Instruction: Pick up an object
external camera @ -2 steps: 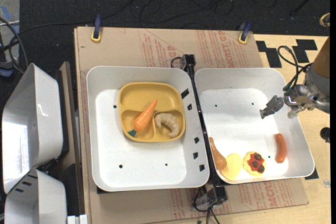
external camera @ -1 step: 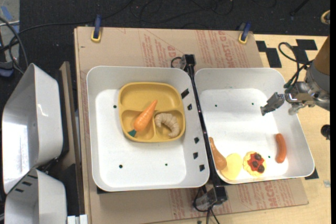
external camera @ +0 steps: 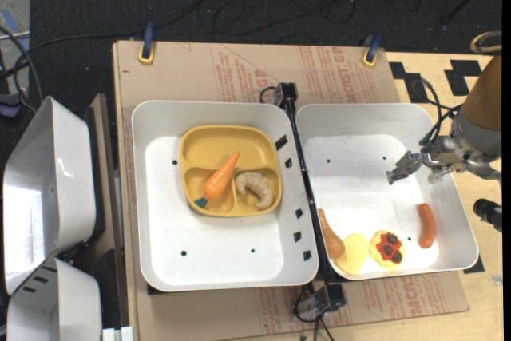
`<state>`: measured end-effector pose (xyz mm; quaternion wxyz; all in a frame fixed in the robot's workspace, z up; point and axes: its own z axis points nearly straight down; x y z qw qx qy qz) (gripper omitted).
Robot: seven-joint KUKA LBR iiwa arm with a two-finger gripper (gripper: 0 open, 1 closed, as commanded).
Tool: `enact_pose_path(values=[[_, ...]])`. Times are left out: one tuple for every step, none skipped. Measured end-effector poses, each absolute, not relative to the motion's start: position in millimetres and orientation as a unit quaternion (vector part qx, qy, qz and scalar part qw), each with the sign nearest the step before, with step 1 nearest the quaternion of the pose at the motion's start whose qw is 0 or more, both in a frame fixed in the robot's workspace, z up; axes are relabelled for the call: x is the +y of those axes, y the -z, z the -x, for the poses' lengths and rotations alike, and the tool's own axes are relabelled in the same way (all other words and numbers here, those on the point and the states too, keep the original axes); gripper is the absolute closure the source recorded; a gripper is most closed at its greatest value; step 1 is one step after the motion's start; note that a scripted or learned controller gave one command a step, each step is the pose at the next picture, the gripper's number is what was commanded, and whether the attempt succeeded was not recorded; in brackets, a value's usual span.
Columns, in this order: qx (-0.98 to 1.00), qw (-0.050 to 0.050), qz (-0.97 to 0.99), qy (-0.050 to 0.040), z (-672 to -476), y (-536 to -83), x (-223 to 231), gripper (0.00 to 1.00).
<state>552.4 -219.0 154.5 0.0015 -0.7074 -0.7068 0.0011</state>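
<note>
Over on the right, the shallow white plastic bin (external camera: 351, 148) has the grey arm's two-finger gripper (external camera: 405, 168) hovering above its bare floor, fingers spread, grasping nothing. Nearest target looks like the small orange-red sausage (external camera: 428, 225), lying below-right of the gripper by the bin's right wall, long axis running near-to-far.

A brown bench (external camera: 239, 72) bears two white bins, left bin (external camera: 160, 251) and right bin (external camera: 359, 120), side by side

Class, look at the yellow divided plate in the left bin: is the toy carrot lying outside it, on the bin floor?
No. The carrot lies inside the yellow plate, beside the shrimp.
</note>
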Motion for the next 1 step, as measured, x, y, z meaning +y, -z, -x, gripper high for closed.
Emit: enact_pose_path(values=[[-0.707, 0.003, 0.707, -0.0014, -550.7, -90.2, -215.7, 0.00]])
